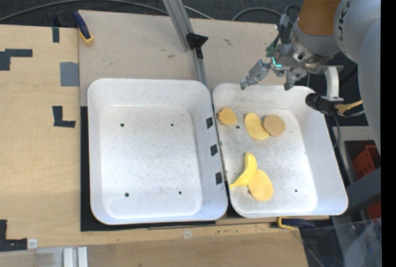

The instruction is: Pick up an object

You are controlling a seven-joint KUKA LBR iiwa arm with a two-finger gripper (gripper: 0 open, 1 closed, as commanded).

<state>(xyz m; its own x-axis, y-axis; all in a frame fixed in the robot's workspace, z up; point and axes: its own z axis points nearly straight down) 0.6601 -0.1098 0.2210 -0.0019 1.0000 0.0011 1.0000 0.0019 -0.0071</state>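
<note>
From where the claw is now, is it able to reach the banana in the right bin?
Probably yes. The claw hangs open above the far rim of the right bin, and nothing covers the banana. One yellow piece touches it, so a clean grasp may be harder.

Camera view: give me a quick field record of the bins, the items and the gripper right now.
left bin: white, nothing visible inside
right bin: five yellow or tan pieces
small round piece: near the left wall
oval piece: touching the tan disc
banana: against the yellow lump
gripper: fingers open above the far rim, holding nothing
</note>
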